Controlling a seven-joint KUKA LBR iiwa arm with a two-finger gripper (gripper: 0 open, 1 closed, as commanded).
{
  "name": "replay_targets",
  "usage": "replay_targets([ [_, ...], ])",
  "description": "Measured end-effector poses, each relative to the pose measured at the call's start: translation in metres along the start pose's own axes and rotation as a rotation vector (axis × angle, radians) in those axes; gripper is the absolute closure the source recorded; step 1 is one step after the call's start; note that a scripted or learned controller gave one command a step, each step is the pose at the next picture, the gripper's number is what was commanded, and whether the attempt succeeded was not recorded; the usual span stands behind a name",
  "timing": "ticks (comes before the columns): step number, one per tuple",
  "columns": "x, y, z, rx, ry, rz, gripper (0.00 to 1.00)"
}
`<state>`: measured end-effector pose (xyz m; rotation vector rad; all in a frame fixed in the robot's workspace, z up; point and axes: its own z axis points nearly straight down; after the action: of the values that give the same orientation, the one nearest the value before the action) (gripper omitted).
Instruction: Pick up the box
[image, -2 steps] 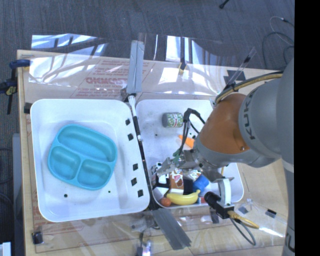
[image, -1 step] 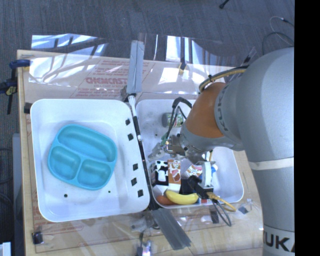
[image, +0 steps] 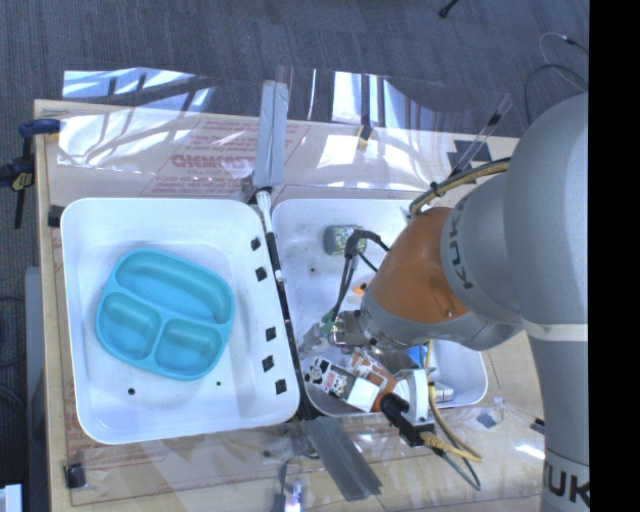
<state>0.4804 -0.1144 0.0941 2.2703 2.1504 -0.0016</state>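
Two bins side by side, divided tray in the left bin, arm over the right bin, box at its near edge.

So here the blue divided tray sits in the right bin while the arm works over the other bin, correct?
Not quite. The camera view shows the blue divided tray lying in the left bin, not the right one. The arm works over the other bin, the right bin, as you said.
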Motion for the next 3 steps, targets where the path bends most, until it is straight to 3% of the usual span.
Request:
replay_targets([
  [1, -0.006, 0.053, 0.005, 0.016, 0.011, 0.037, 0.00],
  [2, -0.022, 0.134, 0.006, 0.016, 0.011, 0.117, 0.00],
  [3, -0.013, 0.176, 0.006, 0.020, 0.010, 0.209, 0.00],
])
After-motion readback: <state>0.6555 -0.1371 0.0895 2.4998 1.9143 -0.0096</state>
